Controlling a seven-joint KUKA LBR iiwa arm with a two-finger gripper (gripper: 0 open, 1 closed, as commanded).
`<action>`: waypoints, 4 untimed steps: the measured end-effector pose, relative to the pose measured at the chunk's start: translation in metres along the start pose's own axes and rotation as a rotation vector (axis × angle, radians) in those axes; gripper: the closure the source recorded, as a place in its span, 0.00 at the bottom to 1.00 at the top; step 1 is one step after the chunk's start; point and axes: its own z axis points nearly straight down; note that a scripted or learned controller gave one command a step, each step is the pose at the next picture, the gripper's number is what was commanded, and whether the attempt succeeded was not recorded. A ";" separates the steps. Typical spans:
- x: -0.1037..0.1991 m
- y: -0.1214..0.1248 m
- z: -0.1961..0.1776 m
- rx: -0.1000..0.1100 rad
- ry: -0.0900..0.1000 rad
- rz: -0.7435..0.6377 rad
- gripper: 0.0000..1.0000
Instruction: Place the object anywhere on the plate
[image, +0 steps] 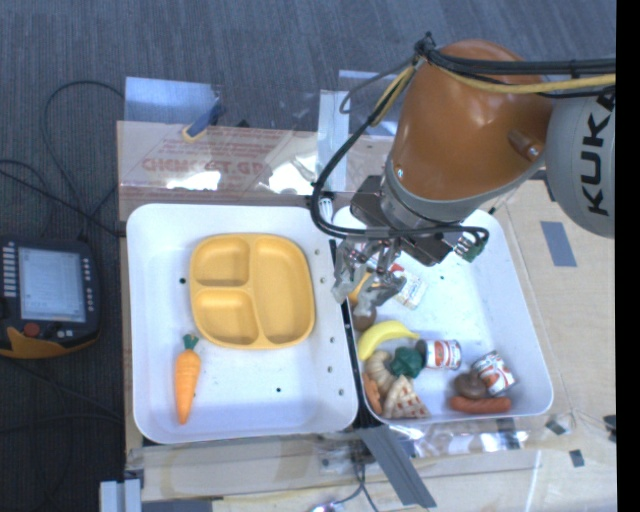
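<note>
Carrot (186, 385) lies lengthwise, green top toward plate (252, 290).

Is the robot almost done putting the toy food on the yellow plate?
Not yet. The yellow plate has nothing on it, and the carrot lies beside it in the left bin. The gripper hovers over the right bin, above the banana and other toys. Picking and placing are both left.

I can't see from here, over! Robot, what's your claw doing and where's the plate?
Gripper over right bin, above banana; grip unclear. Yellow plate in left bin, nothing on it. Carrot beside plate.
</note>
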 end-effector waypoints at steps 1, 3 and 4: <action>0.000 0.000 0.000 -0.001 0.000 -0.001 0.00; 0.000 0.000 0.000 -0.001 0.000 -0.001 0.00; 0.000 0.000 0.000 -0.001 0.000 -0.001 0.00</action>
